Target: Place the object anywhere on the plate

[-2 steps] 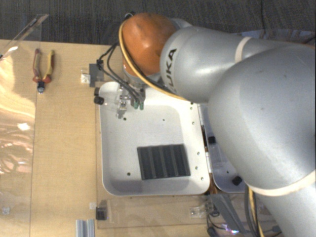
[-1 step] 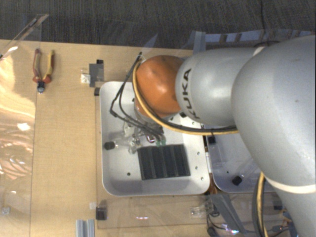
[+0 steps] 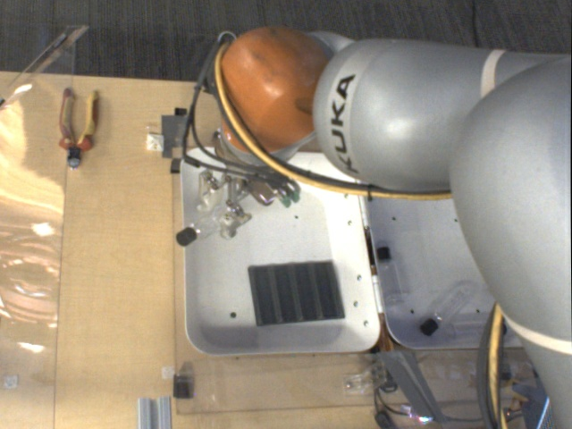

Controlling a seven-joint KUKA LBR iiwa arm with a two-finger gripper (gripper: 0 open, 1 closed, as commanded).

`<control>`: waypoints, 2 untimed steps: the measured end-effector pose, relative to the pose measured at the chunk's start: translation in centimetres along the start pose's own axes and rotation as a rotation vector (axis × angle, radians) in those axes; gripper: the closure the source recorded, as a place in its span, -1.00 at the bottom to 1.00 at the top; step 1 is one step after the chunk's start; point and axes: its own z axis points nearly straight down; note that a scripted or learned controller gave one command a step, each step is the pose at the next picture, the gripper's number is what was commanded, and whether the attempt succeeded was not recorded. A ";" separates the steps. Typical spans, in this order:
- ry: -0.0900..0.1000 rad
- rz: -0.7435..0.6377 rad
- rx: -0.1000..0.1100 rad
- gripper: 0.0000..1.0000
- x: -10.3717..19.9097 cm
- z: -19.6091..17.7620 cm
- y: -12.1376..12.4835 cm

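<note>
In the camera view, the grey KUKA arm (image 3: 402,123) is reaching in from the right, and its orange band (image 3: 268,83) is sitting above and slightly left of the dark ribbed rectangular plate (image 3: 295,293). The plate is lying flat in the near half of the shallow white left bin (image 3: 206,329). The metal two-finger gripper (image 3: 228,208) is hanging over the bin floor up and to the left of the plate, apart from it. Its parts are blurring against the white floor, so whether it is set wide or narrow cannot be told, and no held item is showing clearly. A small black rounded object (image 3: 186,236) is lying left of and above the plate, at the left wall of the same bin and just beside the gripper on its lower left; whether the two are touching cannot be told. To the right of the plate, the second shallow white bin (image 3: 407,293) is holding a small black knob-like piece (image 3: 429,326). Far up and to the left of the plate, a pair of red-and-yellow-handled pliers (image 3: 79,123) is resting on the light wooden bench (image 3: 116,284).
</note>
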 end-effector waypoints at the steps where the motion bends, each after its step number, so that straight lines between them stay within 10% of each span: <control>1: 0.000 0.024 0.000 1.00 -3.5 -7.2 -3.7; 2: 0.003 0.596 0.002 1.00 -4.1 -9.8 -3.1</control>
